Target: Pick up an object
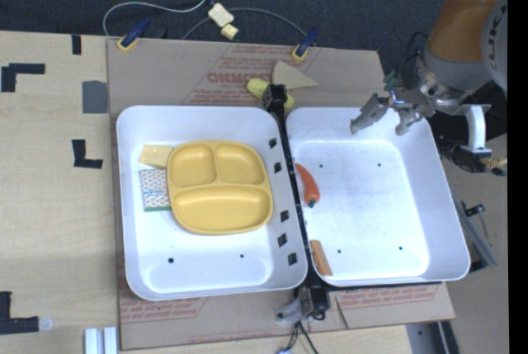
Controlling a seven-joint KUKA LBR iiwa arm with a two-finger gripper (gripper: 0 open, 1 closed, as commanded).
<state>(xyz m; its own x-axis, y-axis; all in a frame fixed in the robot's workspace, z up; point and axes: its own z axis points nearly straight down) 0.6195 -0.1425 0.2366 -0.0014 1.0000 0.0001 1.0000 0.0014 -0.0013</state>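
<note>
Nothing is picked yet; the gripper (386, 120) hangs over the right bin's (412, 261) far edge, fingers spread and empty, well apart from the orange carrot-like piece (308, 184) by that bin's left wall; approach and grasp remain.

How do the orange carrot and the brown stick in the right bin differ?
The carrot is bright orange, rounded and larger; the brown stick is dull, flat and shorter. The carrot lies mid-way along the bin's left wall; the stick sits near the front left corner. Both hug that wall, far from the claw.
</note>
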